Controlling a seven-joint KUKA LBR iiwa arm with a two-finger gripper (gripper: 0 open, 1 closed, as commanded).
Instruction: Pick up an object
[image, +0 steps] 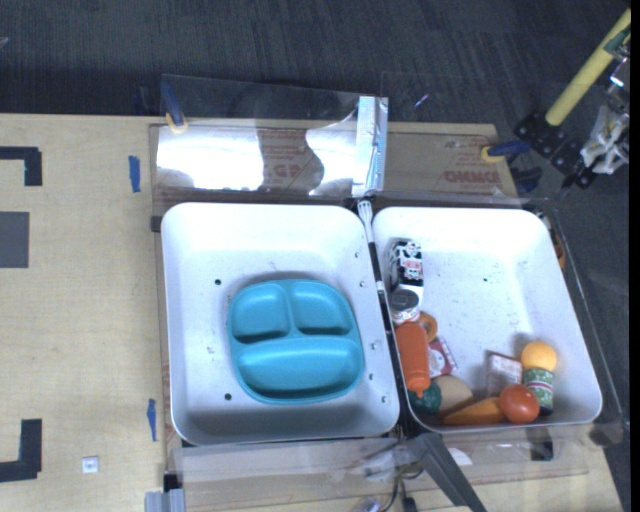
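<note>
The pale wooden bench (80, 330) fills the left and lower part of the view, with black corner marks and a strip of blue tape (134, 172) on its surface. On it sit the two white bins, touching along their inner walls. The left bin (200, 240) holds a blue three-compartment plate (295, 338), lying flat near the bin's middle and a little toward the near wall. Behind the bins lies a brown cardboard sheet (440, 165), and a clear, glare-struck plastic panel (260, 150) stands over its left half.

The right bin (500, 250) holds the loose pickable pieces, all crowded along its left wall and near edge. A long orange-red sausage-shaped toy (412, 355) lies along the left wall. Above it stands a small black-and-white carton (407, 262). At the near right corner is a small bottle (539, 372) with a yellow top and a green label, with a red tomato (518, 403) touching it. An orange carrot (478, 410) lies along the near wall, beside a tan rounded piece (452, 390), possibly a potato, though the view is too coarse to be sure. A small brown box (503, 368) sits just behind the tomato.

At the upper right, off the bench, a yellow rod (590, 70) slants over the dark floor.
</note>
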